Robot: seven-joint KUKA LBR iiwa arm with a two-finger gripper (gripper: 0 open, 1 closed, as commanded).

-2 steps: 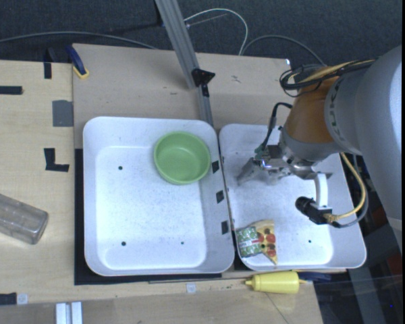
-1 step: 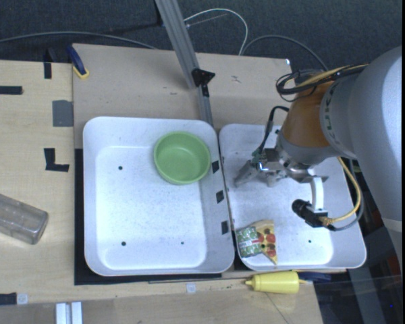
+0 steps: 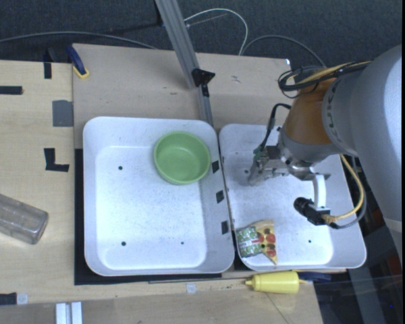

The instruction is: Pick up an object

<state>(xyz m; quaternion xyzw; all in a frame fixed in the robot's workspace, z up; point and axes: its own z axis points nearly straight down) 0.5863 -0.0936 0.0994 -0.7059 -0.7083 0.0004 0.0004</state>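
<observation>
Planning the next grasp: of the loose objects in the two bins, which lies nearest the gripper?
The colourful packet, in the right bin under the gripper. The green bowl sits in the left bin, across the divide.

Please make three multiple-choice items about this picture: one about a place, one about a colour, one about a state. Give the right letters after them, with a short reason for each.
1. Where is the bowl?
A. in the left bin
B. in the right bin
C. on the bench outside the bins

2. What colour is the bottle lying in front of the right bin?
A. red
B. yellow
C. blue

3. How does the bowl stand?
A. upside down
B. on its side
C. upright, opening upward

Answers:
1. A, the bowl sits in the far right part of the left bin.
2. B, its body is plainly yellow.
3. C, its hollow inside faces the camera.
</observation>
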